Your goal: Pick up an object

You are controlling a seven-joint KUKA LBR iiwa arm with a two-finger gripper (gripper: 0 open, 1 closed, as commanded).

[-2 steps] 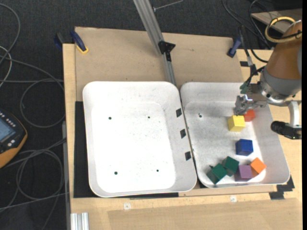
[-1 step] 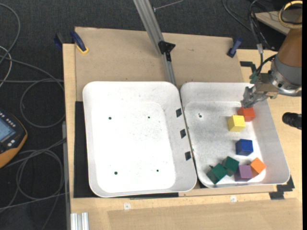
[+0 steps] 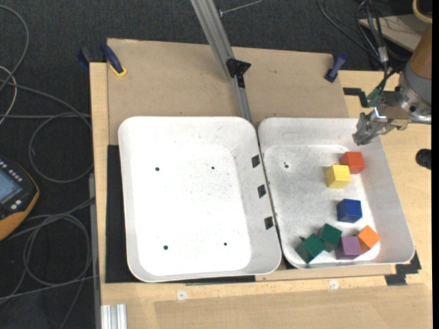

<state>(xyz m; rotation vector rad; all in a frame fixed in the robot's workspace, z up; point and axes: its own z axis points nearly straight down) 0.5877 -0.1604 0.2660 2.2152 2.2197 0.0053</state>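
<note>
The right bin (image 3: 384, 184) holds several small blocks. A red-orange block (image 3: 354, 160) sits beside a yellow block (image 3: 337, 175) near the bin's upper right. A blue block (image 3: 349, 210) lies lower down. Along the near edge are two dark green blocks (image 3: 321, 241), a purple block (image 3: 350, 245) and an orange block (image 3: 368, 236). My gripper (image 3: 366, 128) hangs above the bin's far right corner, up and to the right of the red-orange block, with nothing seen between its fingers.
The left bin (image 3: 130, 184) lies beside the right one, with small black clips (image 3: 260, 190) along the shared rim. A metal pole (image 3: 219, 40) slants over the back of the bench. Blue clamps (image 3: 335, 67) hold the board's far corners. Cables lie on the floor at left.
</note>
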